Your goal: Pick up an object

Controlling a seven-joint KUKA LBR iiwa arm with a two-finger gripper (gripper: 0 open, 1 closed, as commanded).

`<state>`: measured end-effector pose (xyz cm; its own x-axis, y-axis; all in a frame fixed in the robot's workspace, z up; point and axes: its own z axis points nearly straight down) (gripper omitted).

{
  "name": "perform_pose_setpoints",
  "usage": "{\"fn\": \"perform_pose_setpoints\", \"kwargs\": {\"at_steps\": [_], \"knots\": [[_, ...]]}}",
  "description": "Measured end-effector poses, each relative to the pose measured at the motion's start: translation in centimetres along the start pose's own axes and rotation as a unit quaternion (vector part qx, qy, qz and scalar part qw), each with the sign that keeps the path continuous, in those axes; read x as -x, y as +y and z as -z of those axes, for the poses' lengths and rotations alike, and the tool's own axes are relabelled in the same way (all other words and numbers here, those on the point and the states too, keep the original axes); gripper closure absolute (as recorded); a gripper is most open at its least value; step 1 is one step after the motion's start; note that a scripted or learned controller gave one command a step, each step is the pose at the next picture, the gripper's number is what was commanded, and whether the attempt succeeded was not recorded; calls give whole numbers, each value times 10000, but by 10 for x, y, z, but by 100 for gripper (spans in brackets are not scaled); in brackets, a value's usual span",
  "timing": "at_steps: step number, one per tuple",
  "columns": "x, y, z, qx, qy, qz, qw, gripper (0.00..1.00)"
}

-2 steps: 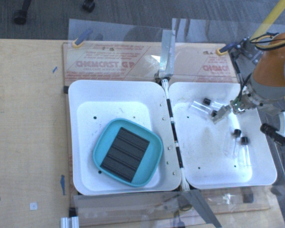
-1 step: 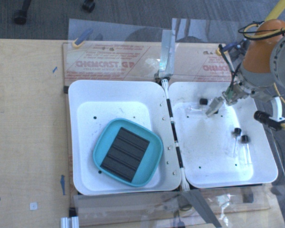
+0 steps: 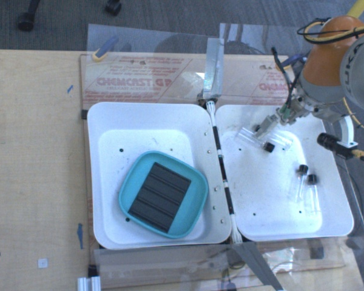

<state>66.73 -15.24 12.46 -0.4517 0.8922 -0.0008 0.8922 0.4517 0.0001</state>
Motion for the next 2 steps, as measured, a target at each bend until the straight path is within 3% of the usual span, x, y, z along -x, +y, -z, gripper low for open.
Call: {"fn": "perform_pose_setpoints", "kwargs": {"at_steps": [1, 2], "knots": [[-29, -41, -36, 30, -16, -61, 10000, 0], [-28, -40, -26, 44, -26, -68, 10000, 100]]}}
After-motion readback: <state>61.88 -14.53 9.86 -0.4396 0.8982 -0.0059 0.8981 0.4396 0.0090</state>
